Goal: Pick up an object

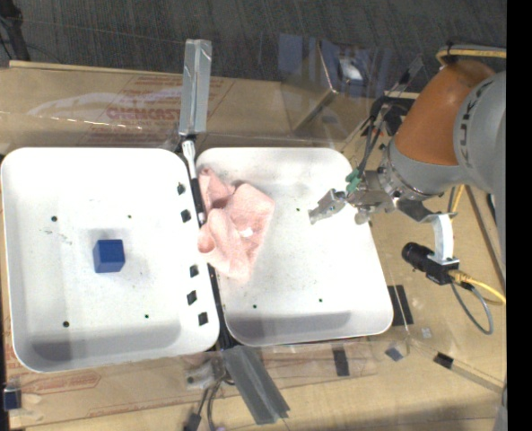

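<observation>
The arm (463, 115) comes in from the right, its grey bulk and orange band sitting high at that side. From the band it narrows to a wrist (387, 191) crowded with cables and small fittings, and this points leftward and a little downward. At its end the pincer (324, 209) sticks out to the left, slim and metallic. Nothing can be seen caught between its tips.

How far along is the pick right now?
Nothing looks picked yet. The pink cloth lies crumpled at the left edge of the right bin, and the blue cube sits in the left bin. The end effector is over the right bin, apart from the cloth. Reaching, grasping and lifting remain.
</observation>
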Controlling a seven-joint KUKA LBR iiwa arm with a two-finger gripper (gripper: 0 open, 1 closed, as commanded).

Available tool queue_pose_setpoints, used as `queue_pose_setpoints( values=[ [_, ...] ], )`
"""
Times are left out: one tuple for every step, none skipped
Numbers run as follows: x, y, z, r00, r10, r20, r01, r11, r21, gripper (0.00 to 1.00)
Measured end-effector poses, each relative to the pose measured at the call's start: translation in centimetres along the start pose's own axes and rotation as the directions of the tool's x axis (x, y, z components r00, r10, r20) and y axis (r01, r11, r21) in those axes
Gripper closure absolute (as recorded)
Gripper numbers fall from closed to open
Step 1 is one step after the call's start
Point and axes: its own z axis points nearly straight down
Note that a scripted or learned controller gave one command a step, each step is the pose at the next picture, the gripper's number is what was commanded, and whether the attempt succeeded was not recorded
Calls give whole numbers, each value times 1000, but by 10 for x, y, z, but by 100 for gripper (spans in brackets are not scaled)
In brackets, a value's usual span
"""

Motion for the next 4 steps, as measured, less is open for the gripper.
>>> queue_pose_setpoints(
  values=[
    [75, 75, 93, 998, -60, 0, 60, 998, 1, 0],
    [103, 101, 108, 978, -210, 2, 210, 978, -5, 0],
    [104, 102, 98, 977, -215, 2, 215, 977, -5, 100],
    [103, 102, 98, 977, -215, 3, 215, 977, -4, 0]
  ],
)
